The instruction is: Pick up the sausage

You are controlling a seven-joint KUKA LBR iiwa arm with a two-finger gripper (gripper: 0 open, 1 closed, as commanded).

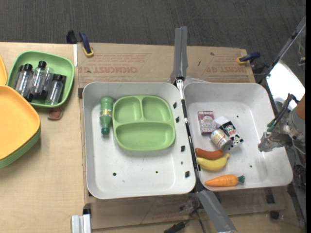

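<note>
A: In the right bin (pixel 257 93), near its left wall and toward the front edge of the bench (pixel 53 188), lies the sausage (pixel 211 154), a reddish-orange link lying roughly crosswise.

B: What touches it?

A: The banana (pixel 214 162) lies right against its front side, curving along it. Just behind it sits a small can (pixel 221 139) on its side, next to a black-and-white patterned packet (pixel 232 132). A red card box (pixel 206 122) lies a little further back. A toy carrot (pixel 224 180) rests near the bin's front wall, apart from the banana.

B: And the gripper?

A: The gripper (pixel 266 142) is at the bin's right wall, well apart from the sausage, with nothing between its fingers. How far they are spread, I cannot tell; that part is small and blurred.

B: The other bin?

A: The left bin (pixel 97 174) holds a green divided plate (pixel 144 122) toward its back, with a green bottle (pixel 106 114) lying just beside the plate's left edge.

B: Anything further out?

A: At the bench's left side, a green tray (pixel 65 67) holds dark-capped bottles (pixel 40 83), and stacked yellow plates (pixel 17 130) sit at the left edge.
</note>
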